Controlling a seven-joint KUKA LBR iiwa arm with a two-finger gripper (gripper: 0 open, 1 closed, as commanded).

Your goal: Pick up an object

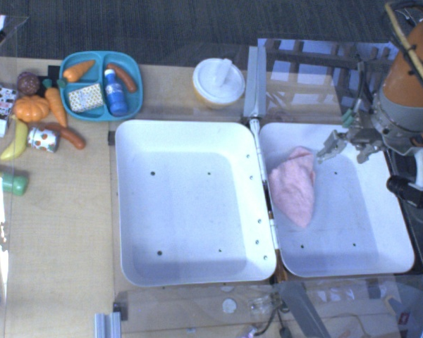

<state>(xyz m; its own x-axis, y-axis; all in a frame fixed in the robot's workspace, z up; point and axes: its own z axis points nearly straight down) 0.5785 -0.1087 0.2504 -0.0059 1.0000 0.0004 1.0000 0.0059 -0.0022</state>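
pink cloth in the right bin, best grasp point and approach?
Probably top-down on the bunched upper end of the pink cloth, where the folds stand highest. It lies crumpled against the right bin's left wall, so a side approach looks blocked. The gripper hangs to its upper right.

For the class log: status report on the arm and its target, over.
Gripper above right bin, holding nothing. Pink cloth lies by the bin's left wall. Nothing in the way.

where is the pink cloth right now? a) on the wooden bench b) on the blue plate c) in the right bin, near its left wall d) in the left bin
c: the pink cloth lies bunched inside the right bin, close to the wall it shares with the left bin.
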